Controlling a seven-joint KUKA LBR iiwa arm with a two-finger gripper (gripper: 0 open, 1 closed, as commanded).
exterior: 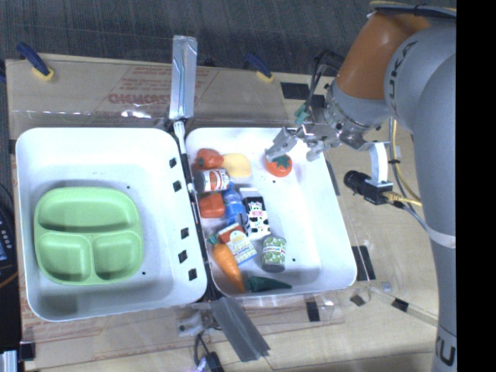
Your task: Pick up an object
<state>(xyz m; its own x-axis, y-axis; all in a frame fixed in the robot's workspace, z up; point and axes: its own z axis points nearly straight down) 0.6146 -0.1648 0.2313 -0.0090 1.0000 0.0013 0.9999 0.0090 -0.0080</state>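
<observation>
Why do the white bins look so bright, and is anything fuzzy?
In the camera view, overhead light washes the right bin and left bin pale; soft shadows sit under the green tray; small toy labels blur; the tool looks slightly smeared.

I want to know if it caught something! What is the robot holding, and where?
The pincer sits right over a small red toy tomato with a green top, but whether it grips it cannot be told.

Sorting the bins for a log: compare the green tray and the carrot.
The green tray is pale green, wide, and lies flat with three compartments in the left bin. The carrot is orange, narrow, and lies slanted among other toys in the right bin. Both rest apart from the gripper.
</observation>
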